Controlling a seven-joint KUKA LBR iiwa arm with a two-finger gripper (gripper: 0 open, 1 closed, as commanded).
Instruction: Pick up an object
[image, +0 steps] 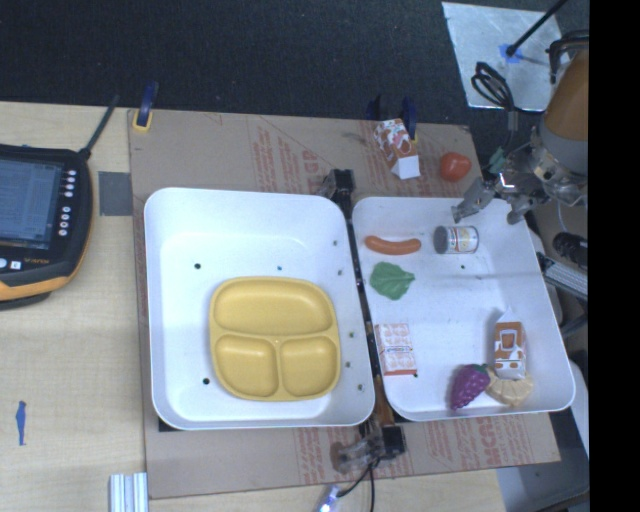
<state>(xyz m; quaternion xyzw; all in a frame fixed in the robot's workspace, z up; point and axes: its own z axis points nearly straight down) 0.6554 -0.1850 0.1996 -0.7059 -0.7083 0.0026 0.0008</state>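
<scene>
The hand (493, 198) hung over the far right corner of the right bin (445, 330), reaching in from the right, with the orange-banded arm (568, 100) behind it. Its two fingers (470, 207) stood apart, angled down toward the bin floor, with nothing between them. Just beside the fingertips, a little nearer the camera, a small can (457, 239) lay on its side on the bin floor, apart from the fingers as far as the view showed.

To the left of the can lay a toy sausage (392, 244), and below that a green leaf-shaped toy (391, 280). A small red and white packet (396, 348) rested against the bin's left wall, near the divide between the bins. In the near right corner sat a purple bunch of toy grapes (468, 385), touching a pale, flat biscuit-like piece (510, 390), with an orange and white carton (508, 345) just behind them.

The left bin (190, 240) held a yellow divided plate (274, 337), with three compartments, sitting toward its near side.

Outside the bins, on the cardboard sheet (260, 150) covering the worktop (60, 400), a small carton (396, 145) and a red tomato-like toy (455, 166) lay beyond the right bin's far edge. A control tablet (38, 220) with an orange rim rested at the far left.
</scene>
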